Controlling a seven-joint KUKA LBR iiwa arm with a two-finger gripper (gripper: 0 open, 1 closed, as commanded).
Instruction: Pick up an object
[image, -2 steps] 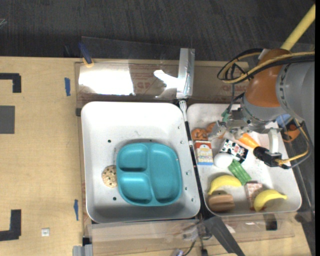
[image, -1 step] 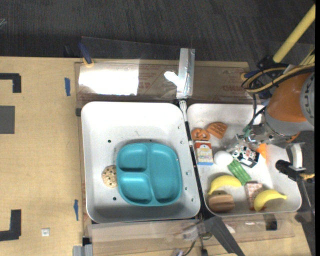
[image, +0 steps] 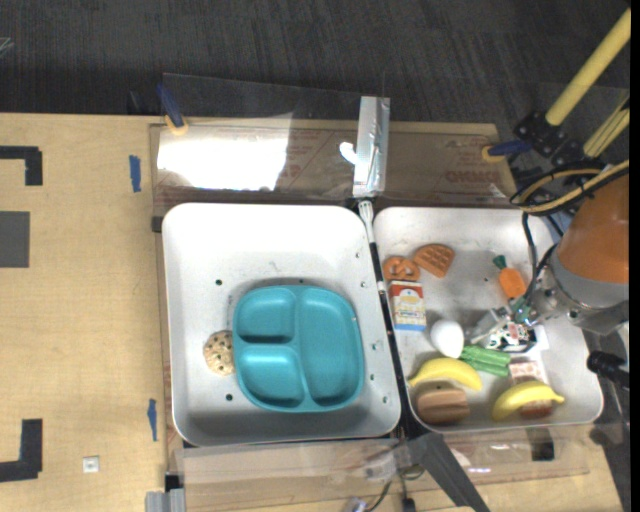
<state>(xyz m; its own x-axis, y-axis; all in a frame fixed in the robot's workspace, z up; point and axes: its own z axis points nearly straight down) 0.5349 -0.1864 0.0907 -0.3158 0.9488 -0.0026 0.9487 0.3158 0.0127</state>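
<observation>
Since the task calls only for some object to be lifted, the arm (image: 600, 265) is seen reaching in from the right over the right bin (image: 585, 395), where nearly all the loose things are gathered. That bin is crowded: a carrot (image: 511, 280) lies near its upper right, two orange cookie-like pieces (image: 420, 262) sit towards its top left, a small carton (image: 408, 305) rests by the dividing wall, a white egg (image: 447, 337) lies near the middle, a green piece (image: 485, 359) lies beside the egg, and two bananas (image: 447, 372) (image: 527, 400) are set along the lower edge with a brown bun-like item (image: 443, 404) between them. The left bin (image: 190, 240) is occupied by a teal divided plate (image: 298, 345), with a speckled cookie (image: 219, 352) touching its left rim. The gripper (image: 512, 328) is lowered into the cluster just right of the egg and above the green piece, a placement judged to aim at one of those items. Whether the jaws are spread or pressed together cannot be told, as that spot is a blur of dark and white parts. Nothing can be made out held between them.
</observation>
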